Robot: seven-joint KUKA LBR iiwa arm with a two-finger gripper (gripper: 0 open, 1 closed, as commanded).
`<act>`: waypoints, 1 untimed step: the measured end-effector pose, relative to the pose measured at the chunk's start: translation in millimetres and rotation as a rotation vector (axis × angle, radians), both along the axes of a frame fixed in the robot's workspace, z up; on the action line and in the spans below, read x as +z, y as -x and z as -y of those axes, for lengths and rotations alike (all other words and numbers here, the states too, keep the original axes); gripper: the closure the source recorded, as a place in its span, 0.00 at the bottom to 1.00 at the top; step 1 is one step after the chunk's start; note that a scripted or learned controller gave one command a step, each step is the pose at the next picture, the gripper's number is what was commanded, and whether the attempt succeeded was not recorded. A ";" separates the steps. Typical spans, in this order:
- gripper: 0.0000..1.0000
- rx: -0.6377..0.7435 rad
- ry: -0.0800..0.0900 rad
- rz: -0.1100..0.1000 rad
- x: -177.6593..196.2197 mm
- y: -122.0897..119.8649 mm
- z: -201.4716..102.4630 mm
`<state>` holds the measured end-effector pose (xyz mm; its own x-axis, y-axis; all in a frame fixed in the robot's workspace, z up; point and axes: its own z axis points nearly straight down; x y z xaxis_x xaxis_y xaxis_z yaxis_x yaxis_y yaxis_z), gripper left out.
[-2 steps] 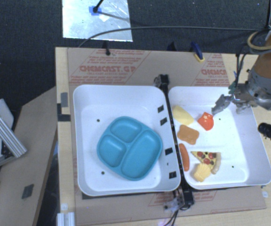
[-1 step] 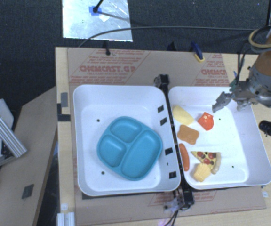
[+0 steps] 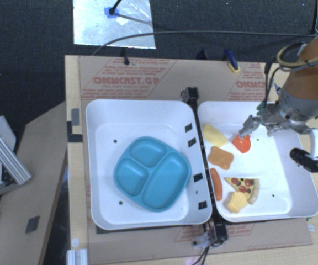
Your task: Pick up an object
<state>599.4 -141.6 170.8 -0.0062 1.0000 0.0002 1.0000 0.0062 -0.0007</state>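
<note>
Landmark: red tomato toy (image 3: 242,143), small, round, glossy, in right bin (image 3: 300,203) toward its upper middle. Gripper (image 3: 248,128) directly above-right of tomato, tips at its top edge; finger state cannot tell. Yellow piece (image 3: 215,134) left of tomato. Orange piece (image 3: 221,158) below-left. Carrot (image 3: 217,183), pizza slice (image 3: 243,184), corn (image 3: 236,202) further below. Blue divided plate (image 3: 152,173) far left, in left bin (image 3: 101,148).

Grey arm (image 3: 308,101) (orange wrist band)
</note>
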 end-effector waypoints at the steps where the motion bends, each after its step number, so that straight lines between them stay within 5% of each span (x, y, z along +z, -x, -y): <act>1: 0.00 -0.004 0.000 -0.001 -53.2 -8.3 5.5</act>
